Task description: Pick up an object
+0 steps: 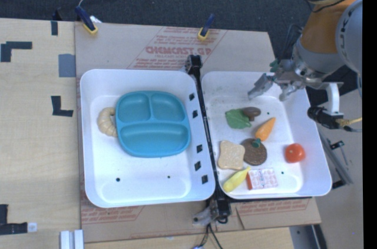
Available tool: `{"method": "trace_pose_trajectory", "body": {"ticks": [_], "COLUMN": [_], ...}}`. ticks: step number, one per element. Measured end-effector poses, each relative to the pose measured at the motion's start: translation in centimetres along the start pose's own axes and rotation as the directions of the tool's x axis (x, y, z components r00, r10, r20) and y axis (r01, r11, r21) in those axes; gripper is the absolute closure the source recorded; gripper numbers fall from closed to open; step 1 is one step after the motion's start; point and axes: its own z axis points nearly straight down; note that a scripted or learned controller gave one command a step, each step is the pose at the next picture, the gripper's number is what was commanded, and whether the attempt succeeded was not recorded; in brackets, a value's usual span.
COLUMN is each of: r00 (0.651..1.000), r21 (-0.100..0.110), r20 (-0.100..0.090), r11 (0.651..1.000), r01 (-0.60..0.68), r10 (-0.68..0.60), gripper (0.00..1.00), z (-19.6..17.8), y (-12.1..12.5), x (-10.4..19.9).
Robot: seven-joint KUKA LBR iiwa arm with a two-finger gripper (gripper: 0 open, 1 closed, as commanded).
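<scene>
Above the right bin's (306, 183) far edge, the gripper (274, 88) hangs spread and empty, so it should drop squarely over the carrot (265, 128) just below before closing.

light: bright, even | shadows: soft, faint | focus: slightly soft | glare: mild on bins (94, 142)

A pale wooden bench (35, 142) filled the left of the frame, black tape marks (16, 50) on it. Clamped brown cardboard (171, 47) covered its middle, bearing two white bins (94, 142) side by side.
</scene>
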Motion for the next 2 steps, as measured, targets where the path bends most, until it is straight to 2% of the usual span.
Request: {"method": "trace_pose_trajectory", "body": {"ticks": [1, 2], "r00": [1.000, 1.000], "r21": [0.001, -0.010], "r20": [0.001, 0.005], "r11": [1.000, 1.000], "r01": [-0.001, -0.002], "r10": [0.001, 0.002], "gripper": [0.00, 0.00], "z": [10.1, 10.8], "y": [-7.2, -8.5], "x": [2.0, 3.0]}}
